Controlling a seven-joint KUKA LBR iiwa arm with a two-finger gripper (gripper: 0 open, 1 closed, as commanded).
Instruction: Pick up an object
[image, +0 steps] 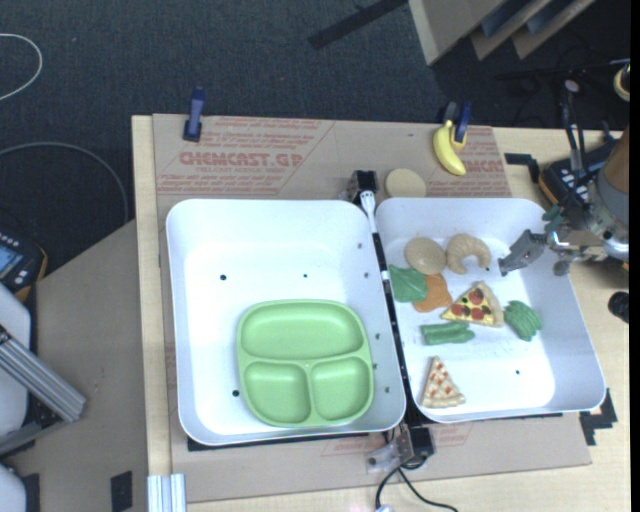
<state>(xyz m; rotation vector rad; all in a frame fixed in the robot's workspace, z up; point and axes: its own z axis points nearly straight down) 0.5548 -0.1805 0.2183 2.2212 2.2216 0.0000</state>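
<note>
Claw (538, 255) above the right bin (570, 385), fingers spread, gripping nothing.
Croissant (468, 251) lies just beside it; green tray (304, 360) occupies left bin (200, 300).

The scene is evenly and brightly lit from above. The white bins (190, 330) are slightly overexposed, and only soft shadows are cast.

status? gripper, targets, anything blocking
Gripper over right bin's far right edge, nothing between fingers. Toy food untouched: croissant, pizza slices. Green divided plate in left bin. Nothing blocking.
</note>
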